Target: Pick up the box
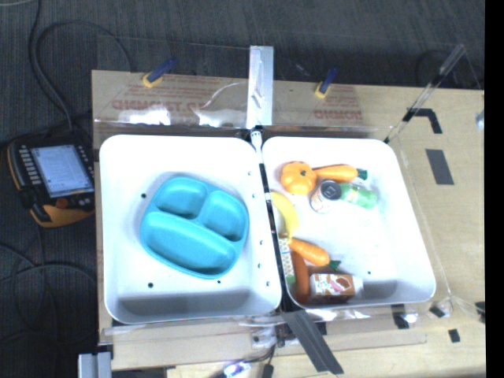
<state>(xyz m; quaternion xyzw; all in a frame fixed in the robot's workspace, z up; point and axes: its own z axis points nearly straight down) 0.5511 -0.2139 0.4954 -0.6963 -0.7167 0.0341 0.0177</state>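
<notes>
box [331, 286] at right bin's [409, 235] near wall, beside a carrot [309, 251]

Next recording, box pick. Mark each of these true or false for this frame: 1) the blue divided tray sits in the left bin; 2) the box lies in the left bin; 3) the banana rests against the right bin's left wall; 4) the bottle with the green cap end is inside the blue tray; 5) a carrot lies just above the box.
1) The blue divided tray sits in the left bin. True.
2) The box lies in the left bin. False: it lies at the front of the right bin.
3) The banana rests against the right bin's left wall. True.
4) The bottle is inside the blue tray. False: it lies in the right bin, beside the orange fruit.
5) A carrot lies just above the box. True.
</notes>
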